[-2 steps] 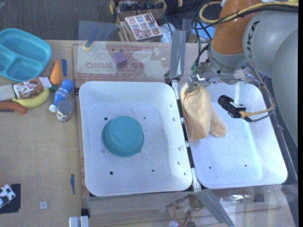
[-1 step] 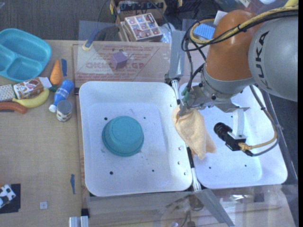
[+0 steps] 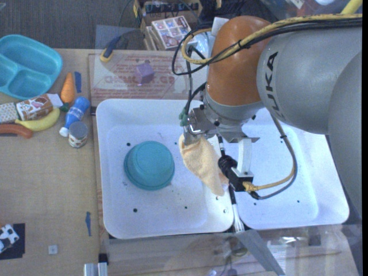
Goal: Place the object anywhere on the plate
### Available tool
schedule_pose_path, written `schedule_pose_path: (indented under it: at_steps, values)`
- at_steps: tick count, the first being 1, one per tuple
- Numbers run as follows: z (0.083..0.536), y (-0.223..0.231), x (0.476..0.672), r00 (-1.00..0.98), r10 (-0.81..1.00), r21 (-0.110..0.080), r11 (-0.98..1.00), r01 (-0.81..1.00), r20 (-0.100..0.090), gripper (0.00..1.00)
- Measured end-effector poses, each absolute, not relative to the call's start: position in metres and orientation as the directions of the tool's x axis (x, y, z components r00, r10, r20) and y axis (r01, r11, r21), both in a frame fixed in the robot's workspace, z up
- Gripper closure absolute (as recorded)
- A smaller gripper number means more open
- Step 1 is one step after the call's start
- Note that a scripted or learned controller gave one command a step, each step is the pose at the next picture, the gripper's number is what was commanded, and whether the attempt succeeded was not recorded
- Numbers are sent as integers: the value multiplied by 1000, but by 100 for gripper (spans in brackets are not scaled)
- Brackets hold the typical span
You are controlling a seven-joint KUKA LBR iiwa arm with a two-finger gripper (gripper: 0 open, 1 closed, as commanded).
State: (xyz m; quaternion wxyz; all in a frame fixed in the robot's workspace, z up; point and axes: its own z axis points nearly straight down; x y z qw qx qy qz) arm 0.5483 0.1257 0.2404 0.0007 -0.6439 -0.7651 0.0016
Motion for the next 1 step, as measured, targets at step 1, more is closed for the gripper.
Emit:
schedule_pose_path:
  at_steps: [1]
  values:
    - [205,196,560,-144,990,-3,144,990,-2,100]
